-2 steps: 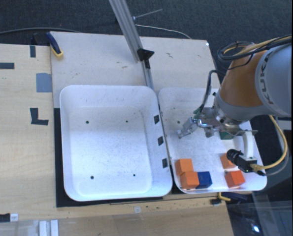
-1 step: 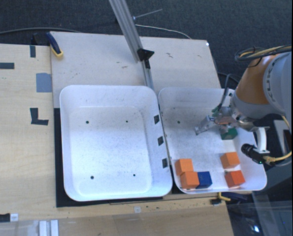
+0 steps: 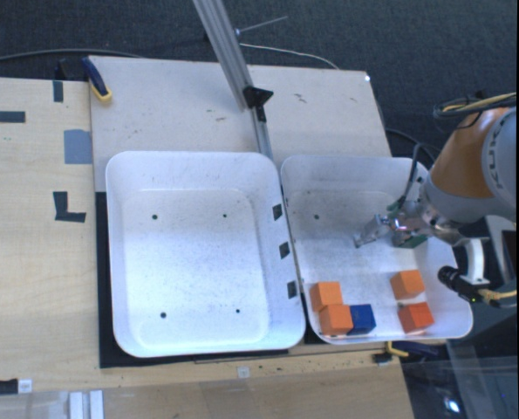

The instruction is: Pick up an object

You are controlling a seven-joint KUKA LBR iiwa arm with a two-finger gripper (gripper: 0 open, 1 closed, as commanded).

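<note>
Nearest the camera, along the front wall of the right bin (image 3: pixel 346 177), sit the blocks I could pick. An orange block (image 3: pixel 327 293) stands at the left, with a second orange block (image 3: pixel 335 319) just in front of it and touching it. A blue block (image 3: pixel 360 319) lies against that second one's right side. Further right, apart from this cluster, a third orange block (image 3: pixel 406 284) rests on the bin floor, and a fourth orange block (image 3: pixel 415 317) sits just in front of it by the bin's front right corner.

My gripper (image 3: pixel 368 234) is low over the middle of the right bin, behind all the blocks and well apart from them. Its metal fingers point toward the left of the view; I cannot tell whether they are apart or together, and I see no block between them. Nothing lies between my gripper and the blocks.

My grey arm with its orange band (image 3: pixel 460 160) comes in over the bin's right rim.

To the left, the left bin (image 3: pixel 124 260) sits beside the right bin, their rims touching, with small black clips along the seam. A slanted metal rail (image 3: pixel 228 46) runs from the top of the view down to where the two bins meet. A yellow and blue tool (image 3: pixel 96 78) lies on the bench (image 3: pixel 32 260) near its far left part.
</note>
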